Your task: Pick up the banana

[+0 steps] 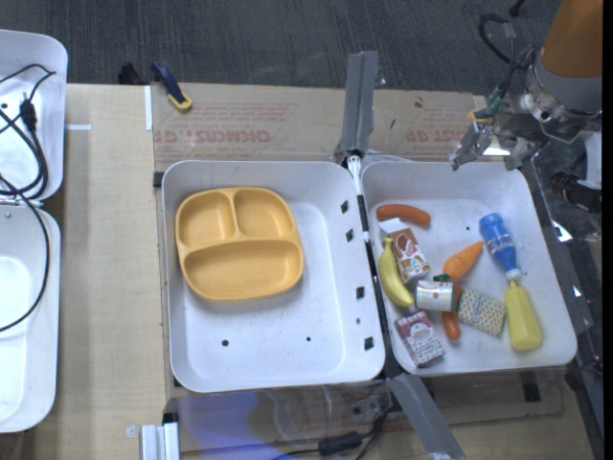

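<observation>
**Banana in right bin, gripper above far edge**

Banana (393, 274): 1, laid at left side of right bin (551, 233), beside carton (409, 254). Also counted: 1 carrot (464, 260), 1 blue bottle (497, 241), 1 yellow tray (238, 241) in left bin (259, 353). Gripper (490, 149) seen w/ fingers spread, nothing held. Bench: cardboard-lined.

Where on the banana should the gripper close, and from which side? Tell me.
Probably the lower half of the banana, coming from above with fingers across its narrow width. It lies flat along the right bin's left wall; a small carton crowds its upper end, so the lower curve looks freer.
</observation>
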{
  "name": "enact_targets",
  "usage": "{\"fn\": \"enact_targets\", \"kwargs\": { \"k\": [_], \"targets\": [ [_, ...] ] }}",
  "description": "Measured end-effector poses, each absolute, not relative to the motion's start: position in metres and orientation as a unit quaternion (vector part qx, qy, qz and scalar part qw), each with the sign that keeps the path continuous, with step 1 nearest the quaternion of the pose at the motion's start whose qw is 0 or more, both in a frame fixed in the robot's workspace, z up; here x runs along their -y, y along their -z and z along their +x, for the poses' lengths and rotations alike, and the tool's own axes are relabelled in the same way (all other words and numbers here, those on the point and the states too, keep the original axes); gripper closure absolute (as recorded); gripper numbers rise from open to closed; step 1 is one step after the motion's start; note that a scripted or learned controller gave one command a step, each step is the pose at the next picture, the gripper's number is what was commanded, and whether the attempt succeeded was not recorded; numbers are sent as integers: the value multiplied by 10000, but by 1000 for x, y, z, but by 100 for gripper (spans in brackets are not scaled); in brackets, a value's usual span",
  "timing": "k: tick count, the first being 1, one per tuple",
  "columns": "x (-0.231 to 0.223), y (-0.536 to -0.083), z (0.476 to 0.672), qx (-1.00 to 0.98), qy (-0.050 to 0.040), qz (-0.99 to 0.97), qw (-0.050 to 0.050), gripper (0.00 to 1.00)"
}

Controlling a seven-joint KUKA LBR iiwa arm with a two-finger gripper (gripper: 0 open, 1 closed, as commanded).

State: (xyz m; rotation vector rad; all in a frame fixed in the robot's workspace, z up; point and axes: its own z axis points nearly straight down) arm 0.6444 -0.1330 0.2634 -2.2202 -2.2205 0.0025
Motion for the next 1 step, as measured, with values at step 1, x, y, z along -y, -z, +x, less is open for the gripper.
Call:
{"fn": "enact_targets", "kwargs": {
  "k": [1],
  "targets": [
    [200, -166, 630, 7710, -9, -6368, 2, 0]
  ]
}}
